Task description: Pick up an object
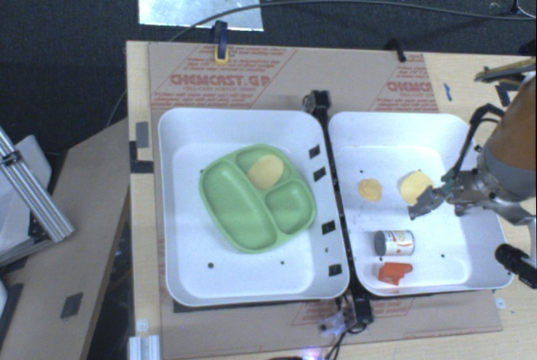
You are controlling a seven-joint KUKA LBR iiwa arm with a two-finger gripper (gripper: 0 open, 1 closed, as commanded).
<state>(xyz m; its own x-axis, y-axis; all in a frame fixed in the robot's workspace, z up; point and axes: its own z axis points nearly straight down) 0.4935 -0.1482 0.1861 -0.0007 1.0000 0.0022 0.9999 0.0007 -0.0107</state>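
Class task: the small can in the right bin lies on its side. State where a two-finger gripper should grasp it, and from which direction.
Grip the can across its round body, mid-length, coming from above. It lies on its side, so the curved sides are exposed; keep clear of the orange piece just below.

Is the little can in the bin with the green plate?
No, the can lies in the right bin; the plate is in the left one.

bench | covered by a printed cardboard sheet | left bin set on the sheet | right bin placed touching the left bin's right side | blue clamp fixed at the sheet's far edge
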